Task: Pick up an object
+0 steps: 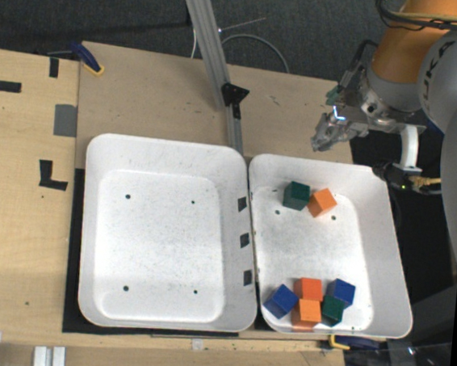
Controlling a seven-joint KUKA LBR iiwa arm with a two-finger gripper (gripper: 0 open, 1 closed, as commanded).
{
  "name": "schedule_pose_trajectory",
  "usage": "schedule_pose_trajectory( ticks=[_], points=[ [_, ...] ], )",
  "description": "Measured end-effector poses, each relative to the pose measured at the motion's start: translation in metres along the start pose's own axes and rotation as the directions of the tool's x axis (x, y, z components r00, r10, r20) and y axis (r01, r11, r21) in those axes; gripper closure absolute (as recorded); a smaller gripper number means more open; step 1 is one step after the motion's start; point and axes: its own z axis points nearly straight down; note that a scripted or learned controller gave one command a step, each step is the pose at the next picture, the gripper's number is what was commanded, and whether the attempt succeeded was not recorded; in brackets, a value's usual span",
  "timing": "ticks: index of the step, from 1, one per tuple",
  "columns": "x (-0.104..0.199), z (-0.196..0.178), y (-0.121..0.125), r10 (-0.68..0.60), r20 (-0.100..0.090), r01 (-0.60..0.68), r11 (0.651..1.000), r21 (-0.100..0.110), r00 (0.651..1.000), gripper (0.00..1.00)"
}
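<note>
Approach is the step I'm judging myself to be in: my hand (331, 134) is hovering above the surface just past the far rim of the right bin (385, 235), toward one o'clock in the view, and nothing is sitting between its tips. Whether those tips are spread or pressed together, I cannot tell from this angle.

Candidates are all lying in that right bin. A green block (296, 195) and an orange block (322, 202) are sitting touching each other near the far wall, close below my hand. A cluster of five is crowding the near wall at about five o'clock: a blue block (281, 300), two orange, a dark green and another blue, packed tight.

I'm reckoning the far pair is the easier target. The next move is calling for a short shift toward six o'clock over the rim, then a descent.

Room-wise, the bin's middle is lying open, but the far wall is close behind the pair. The left bin (96, 205) is offering wide bare floor.
</note>
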Motion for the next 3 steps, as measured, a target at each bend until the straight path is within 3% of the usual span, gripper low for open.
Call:
schedule_pose_trajectory(
  ticks=[3],
  points=[
    [0.166, 0.018, -0.028, -0.005, -0.002, 0.005, 1.000, 0.005, 1.000, 1.00]
  ],
)
